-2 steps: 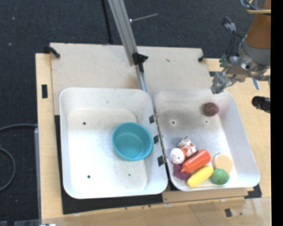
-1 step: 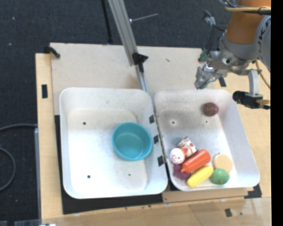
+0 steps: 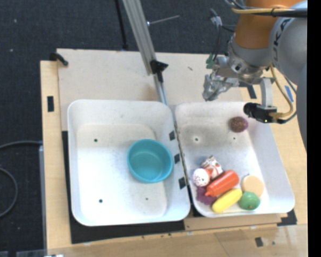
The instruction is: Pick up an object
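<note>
My gripper (image 3: 211, 91) hangs above the far rim of the right bin (image 3: 267, 149), with nothing visible between its fingers. A dark purple ball (image 3: 238, 123) lies in the right bin's far part, to the right of and nearer than the gripper. At that bin's near end is a cluster: a red and white toy (image 3: 207, 171), a red sausage-shaped piece (image 3: 222, 182), a yellow banana-like piece (image 3: 226, 200), a green ball (image 3: 249, 201) and a pale orange round piece (image 3: 252, 184). A blue bowl (image 3: 150, 160) sits in the left bin (image 3: 96, 159).
A slanted metal pole (image 3: 142, 33) runs down to the bins' shared far corner. A black cable fitting (image 3: 262, 112) juts over the right bin's far right edge. The wooden bench (image 3: 96, 74) shows beyond the bins.
</note>
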{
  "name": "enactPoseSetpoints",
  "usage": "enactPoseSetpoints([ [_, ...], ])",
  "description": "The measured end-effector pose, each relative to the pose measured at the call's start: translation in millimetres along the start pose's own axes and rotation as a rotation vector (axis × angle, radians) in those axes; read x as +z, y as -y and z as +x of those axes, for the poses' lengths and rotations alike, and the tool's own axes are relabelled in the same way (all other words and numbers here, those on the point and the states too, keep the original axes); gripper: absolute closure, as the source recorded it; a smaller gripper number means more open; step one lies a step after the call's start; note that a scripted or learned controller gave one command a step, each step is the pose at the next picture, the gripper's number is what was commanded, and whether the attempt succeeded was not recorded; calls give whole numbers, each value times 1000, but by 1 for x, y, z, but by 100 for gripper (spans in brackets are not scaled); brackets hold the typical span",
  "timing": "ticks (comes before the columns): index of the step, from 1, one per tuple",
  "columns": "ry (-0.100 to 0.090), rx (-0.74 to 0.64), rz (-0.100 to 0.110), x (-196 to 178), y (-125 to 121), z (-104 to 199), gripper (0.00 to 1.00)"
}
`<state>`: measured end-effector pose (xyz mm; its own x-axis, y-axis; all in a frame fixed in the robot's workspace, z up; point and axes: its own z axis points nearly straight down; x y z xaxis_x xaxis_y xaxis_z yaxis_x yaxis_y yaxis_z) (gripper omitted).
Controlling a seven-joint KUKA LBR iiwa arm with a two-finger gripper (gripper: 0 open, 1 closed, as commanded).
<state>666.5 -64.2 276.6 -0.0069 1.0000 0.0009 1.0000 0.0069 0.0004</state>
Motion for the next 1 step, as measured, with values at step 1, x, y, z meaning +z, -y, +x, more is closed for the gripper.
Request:
enactPoseSetpoints([
  [1,1,2,2,14,-8,43,100],
])
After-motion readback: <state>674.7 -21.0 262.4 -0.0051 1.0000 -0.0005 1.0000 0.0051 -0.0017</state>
